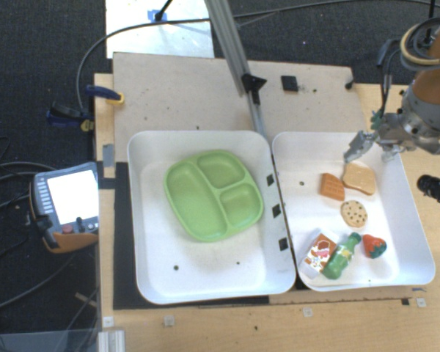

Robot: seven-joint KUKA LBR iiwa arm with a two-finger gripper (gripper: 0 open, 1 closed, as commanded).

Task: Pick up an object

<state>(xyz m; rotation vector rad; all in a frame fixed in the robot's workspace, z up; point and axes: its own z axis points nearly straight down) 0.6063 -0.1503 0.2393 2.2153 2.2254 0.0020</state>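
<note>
Trouble looked likeliest in the right bin (411, 218): the gripper (368, 145) hung at its upper edge, fingers spread and empty, beside the toast slice (359, 178). Flat toast touching the orange cracker (332, 186) could slip or drag.

A divided plate (214, 194) lies in the left bin (150, 270); toy foods (342, 218) fill the right bin (414, 259).

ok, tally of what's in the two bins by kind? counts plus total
Green divided tray, left bin: 1
Bread-like toy slices, right bin: 2, orange-brown one and tan one
Cookie: 1
Small red-and-white carton: 1
Green bottle: 1
Red strawberry-like toy: 1
Total: 7
</note>
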